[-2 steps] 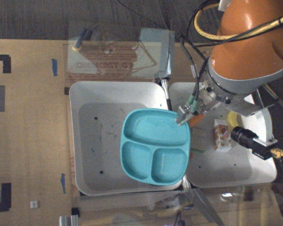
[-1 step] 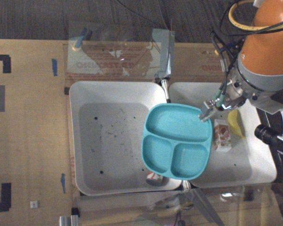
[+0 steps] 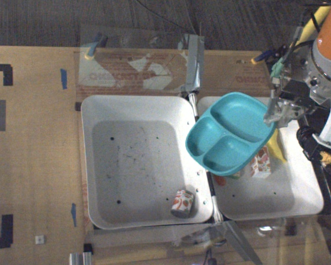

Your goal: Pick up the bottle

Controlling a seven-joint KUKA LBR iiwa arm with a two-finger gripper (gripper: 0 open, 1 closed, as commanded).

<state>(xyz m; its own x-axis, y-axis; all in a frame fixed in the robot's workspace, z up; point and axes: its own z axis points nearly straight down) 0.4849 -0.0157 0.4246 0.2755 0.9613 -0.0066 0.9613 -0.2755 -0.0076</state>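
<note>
The bottle, small with a red-and-white label, lies in the lower right corner of the left bin, near the frame's bottom centre. Up and to its right, a teal divided plate hangs tilted over the wall between the bins, its right rim clamped in the end effector. Under the plate, in the right bin, are a small carton and a yellow item.

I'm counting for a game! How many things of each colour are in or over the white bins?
Teal: 1, the plate
Red and white: 2, the can and the carton
Yellow: 1, a thing partly hidden under the plate
Total: 4
</note>
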